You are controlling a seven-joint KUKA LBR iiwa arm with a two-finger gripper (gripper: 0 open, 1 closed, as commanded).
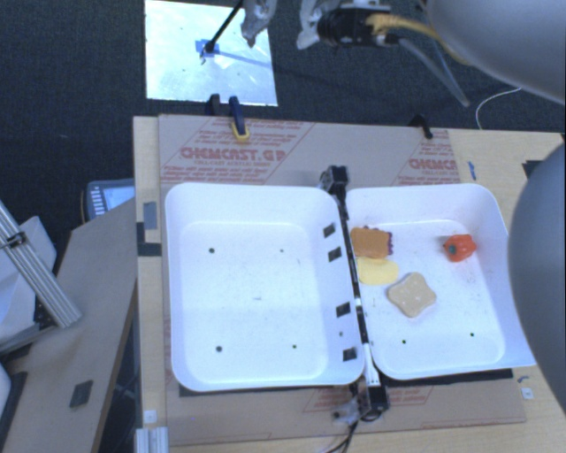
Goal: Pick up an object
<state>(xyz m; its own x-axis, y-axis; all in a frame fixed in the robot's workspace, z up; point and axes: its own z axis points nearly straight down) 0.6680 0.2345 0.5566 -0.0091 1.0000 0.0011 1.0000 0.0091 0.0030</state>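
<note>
The right bin [482, 349] holds several small items. An orange-brown toast-like piece with a purple edge [371, 242] lies near the divider. A flat yellow piece [378, 272] sits just below it, and a tan bread slice [411, 295] lies beside that. A red-orange object [458, 248] rests apart, toward the right wall. My gripper [281, 26] hangs high at the top of the view, well beyond the bins' far edge. It is open, with only dark floor between its two pale fingers [256, 22].
The left bin [177, 265] lies beside the right one, joined by a black clipped seam [349, 292]. A shiny metal plate [210, 53] lies on the floor behind the bench. The grey arm [539, 265] looms along the right side. An aluminium rail [35, 274] stands at the left.
</note>
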